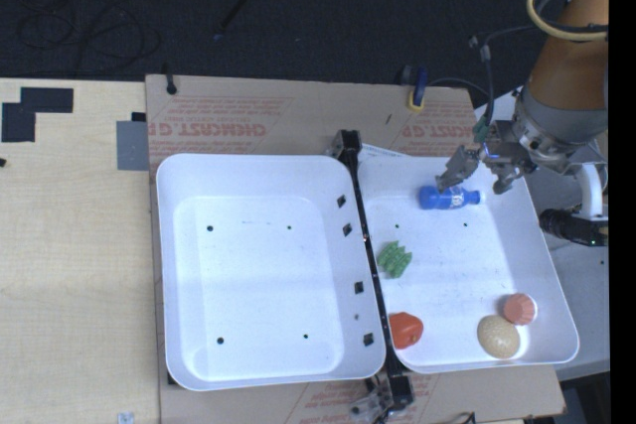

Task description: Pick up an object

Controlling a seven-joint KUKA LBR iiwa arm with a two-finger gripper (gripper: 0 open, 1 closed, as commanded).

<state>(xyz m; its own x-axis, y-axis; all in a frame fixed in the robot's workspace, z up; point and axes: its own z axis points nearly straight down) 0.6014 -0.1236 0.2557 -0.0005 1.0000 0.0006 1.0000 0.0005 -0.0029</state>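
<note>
Your end effector [481,168] hangs over the far edge of the right bin [537,253], near its far right corner. Two dark fingers are spread apart, one toward the bin's middle and one toward its right wall. Nothing sits between them.

Just below and beside the nearer finger lies the blue bottle [448,199], on its side on the bin floor, close to the far wall. You cannot tell from this slant whether the finger tip touches it or only hovers above. Judged as the likely target, since it is the object closest to the end effector.

Other contents of the right bin:
- green leafy piece [396,259], near the left wall, about midway along it
- red object [404,329], at the near left corner
- pale rounded object [499,337] and pinkish round object [519,309], touching or almost so, at the near right corner

The left bin [179,263] sits alongside on the tabletop [70,263], sharing the central divider.

Progress: early. The end effector is positioned near an object but no grasp is made and nothing is lifted. Left to do, as you'd judge it: line up over the bottle, descend, close, raise. The bottle is rounded and lying flat; it may roll or slip out when pinched.
</note>
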